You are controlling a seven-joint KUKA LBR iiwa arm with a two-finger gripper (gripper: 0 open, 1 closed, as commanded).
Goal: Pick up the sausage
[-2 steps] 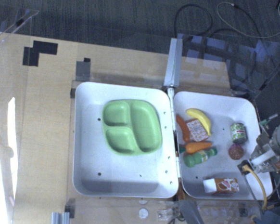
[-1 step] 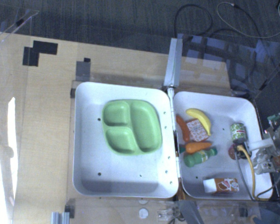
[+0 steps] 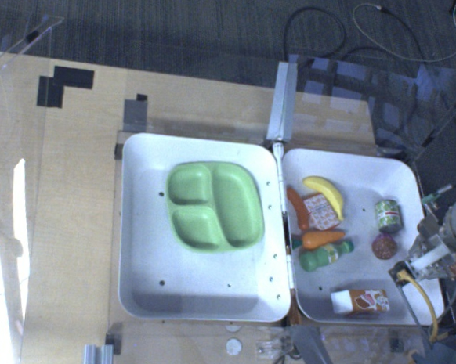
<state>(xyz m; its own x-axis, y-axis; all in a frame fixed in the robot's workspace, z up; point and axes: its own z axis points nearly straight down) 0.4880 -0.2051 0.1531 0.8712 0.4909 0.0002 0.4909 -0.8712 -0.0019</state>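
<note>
While the grey arm sits at the right rim of the right-hand shallow white bin [image 3: 371, 166], its two-finger gripper [image 3: 416, 267] hangs over that bin's right edge with nothing visibly in it; whether it is released or clenched I cannot tell. Nearest to it lie a small dark red round piece [image 3: 384, 246] and a green-labelled tin can [image 3: 388, 214], just to its left, and a white and red carton [image 3: 361, 302] lower down. Farther left of the gripper sit a green toy bottle [image 3: 324, 255], an orange carrot [image 3: 322, 239], a red and white patterned packet [image 3: 321, 211] and a yellow banana [image 3: 326, 194]. The reddish-orange sausage [image 3: 296, 208] lies farthest across the bin, hard against the left wall by the divider, touching or nearly touching the packet. Its long axis runs roughly along that wall, away from the camera. Reaching it, I judge, means crossing the whole bin leftward over the clutter, with little room beside the wall. Beyond, the left white bin [image 3: 143, 210] holds a green divided plate [image 3: 214, 205], all on the pale wooden bench [image 3: 61, 203].
</note>
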